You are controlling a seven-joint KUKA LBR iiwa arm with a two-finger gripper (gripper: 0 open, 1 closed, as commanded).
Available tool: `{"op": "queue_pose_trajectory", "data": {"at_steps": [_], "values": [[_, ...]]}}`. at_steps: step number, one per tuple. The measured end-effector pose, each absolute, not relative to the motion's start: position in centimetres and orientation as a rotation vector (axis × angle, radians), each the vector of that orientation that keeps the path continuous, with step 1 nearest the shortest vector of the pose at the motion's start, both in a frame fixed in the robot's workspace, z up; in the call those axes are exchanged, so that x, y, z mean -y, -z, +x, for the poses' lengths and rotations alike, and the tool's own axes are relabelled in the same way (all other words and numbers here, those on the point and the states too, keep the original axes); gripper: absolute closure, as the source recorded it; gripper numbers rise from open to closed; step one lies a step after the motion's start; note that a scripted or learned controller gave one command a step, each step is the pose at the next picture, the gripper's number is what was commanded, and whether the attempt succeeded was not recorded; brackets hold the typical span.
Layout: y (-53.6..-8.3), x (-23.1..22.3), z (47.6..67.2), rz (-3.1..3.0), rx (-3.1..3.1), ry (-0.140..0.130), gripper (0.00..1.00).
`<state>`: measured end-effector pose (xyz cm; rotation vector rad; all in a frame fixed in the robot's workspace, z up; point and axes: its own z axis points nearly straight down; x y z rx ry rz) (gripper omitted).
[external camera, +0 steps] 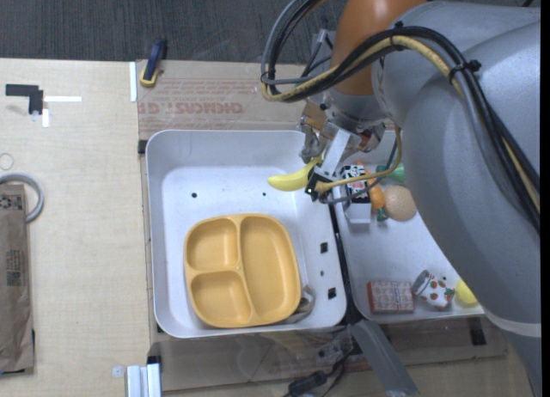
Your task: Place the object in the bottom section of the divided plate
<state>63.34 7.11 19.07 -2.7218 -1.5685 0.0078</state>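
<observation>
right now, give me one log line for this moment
gripper: shut on banana | position: above left bin, near its right wall | divided plate: all sections bare | placement: not yet done

We see a yellow banana (290,180), curved and roughly level, up near the left bin's far right corner. The yellow divided plate (243,270) lies flat in that bin's near half, with two small sections on its left and one long section on its right.
</observation>
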Motion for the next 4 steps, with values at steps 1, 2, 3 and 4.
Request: {"op": "queue_pose_trajectory", "data": {"at_steps": [1, 2, 3, 4], "values": [[-10.0, -12.6, 63.6, -3.017, 0.879, -0.008, 1.00], [-9.3, -16.5, 65.0, -3.110, 0.442, 0.001, 1.00], [-9.3, -22.7, 63.7, -3.127, 0.309, 0.001, 1.00], [-9.5, -22.7, 64.0, -3.128, 0.311, 0.017, 0.00]]}}
